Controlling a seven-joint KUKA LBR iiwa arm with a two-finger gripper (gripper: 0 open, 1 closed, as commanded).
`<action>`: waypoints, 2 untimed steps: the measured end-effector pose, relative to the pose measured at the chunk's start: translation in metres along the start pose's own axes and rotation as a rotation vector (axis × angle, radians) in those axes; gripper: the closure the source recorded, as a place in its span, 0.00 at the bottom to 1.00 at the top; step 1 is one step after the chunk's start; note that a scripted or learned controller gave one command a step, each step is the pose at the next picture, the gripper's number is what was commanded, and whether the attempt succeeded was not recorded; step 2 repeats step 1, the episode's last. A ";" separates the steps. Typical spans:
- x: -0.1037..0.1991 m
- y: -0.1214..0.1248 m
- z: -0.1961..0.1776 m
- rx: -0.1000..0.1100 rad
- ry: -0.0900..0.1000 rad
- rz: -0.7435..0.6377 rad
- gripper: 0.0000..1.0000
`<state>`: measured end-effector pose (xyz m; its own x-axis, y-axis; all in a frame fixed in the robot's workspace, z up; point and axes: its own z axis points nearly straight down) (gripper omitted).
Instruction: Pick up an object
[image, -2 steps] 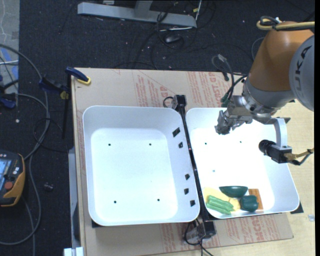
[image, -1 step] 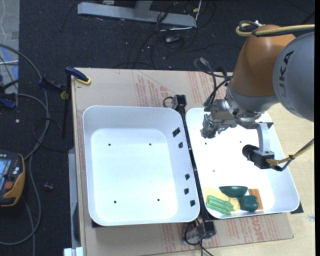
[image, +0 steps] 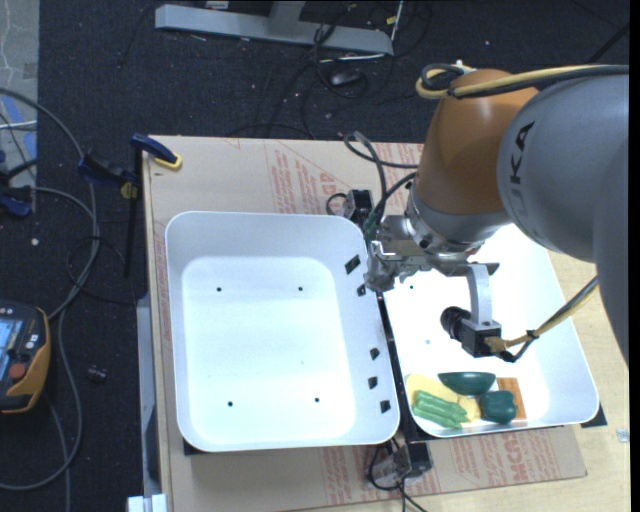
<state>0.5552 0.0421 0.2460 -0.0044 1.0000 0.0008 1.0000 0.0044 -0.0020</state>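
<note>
In the right bin, at the corner nearest to the camera, 5 small things lie close together. They are a yellow piece, a light green ribbed piece just in front of it, a dark green bowl, a green block and an orange piece partly behind the block. The bowl lies between the yellow piece and the orange piece, and it seems to touch both.

The hand is over the far left part of the same bin, close to the wall that meets the left bin, and it is well apart from the 5 things. I cannot tell if the hand is spread or pressed together, because the grey arm with its orange band hides much of it from above.

Both bins sit side by side on a brown desk. A blue and yellow clamp sits at the far left corner of the desk.
</note>
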 end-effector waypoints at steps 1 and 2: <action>0.048 -0.005 -0.002 -0.001 0.000 0.000 1.00; 0.048 -0.005 -0.002 -0.001 0.000 0.000 1.00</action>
